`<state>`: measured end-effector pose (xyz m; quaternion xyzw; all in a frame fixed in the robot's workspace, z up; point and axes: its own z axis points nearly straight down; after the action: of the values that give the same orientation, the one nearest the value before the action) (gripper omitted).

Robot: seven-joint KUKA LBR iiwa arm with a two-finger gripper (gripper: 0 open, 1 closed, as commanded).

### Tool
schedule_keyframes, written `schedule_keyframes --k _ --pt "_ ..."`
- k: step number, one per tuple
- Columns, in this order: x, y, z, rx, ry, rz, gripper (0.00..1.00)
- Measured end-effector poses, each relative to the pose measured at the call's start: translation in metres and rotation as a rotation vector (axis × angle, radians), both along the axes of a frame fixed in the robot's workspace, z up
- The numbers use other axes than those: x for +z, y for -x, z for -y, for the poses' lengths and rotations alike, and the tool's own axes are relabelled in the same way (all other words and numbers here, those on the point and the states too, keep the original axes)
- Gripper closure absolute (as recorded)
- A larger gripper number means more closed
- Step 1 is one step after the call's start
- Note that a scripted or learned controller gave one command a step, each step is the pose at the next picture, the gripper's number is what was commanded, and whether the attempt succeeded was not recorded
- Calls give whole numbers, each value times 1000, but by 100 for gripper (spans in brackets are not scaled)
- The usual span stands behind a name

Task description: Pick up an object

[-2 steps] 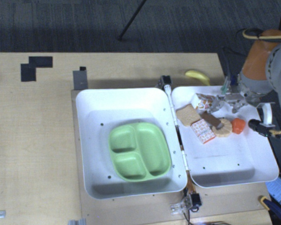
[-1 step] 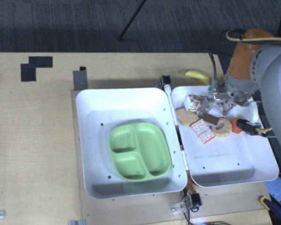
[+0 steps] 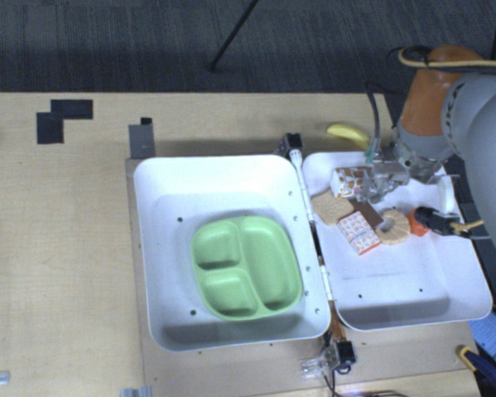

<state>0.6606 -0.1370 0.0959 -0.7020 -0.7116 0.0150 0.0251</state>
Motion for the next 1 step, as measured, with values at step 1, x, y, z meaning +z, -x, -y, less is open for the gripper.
schedule_keyframes --k 1 --pt "0 0 1 1 2 3 0"
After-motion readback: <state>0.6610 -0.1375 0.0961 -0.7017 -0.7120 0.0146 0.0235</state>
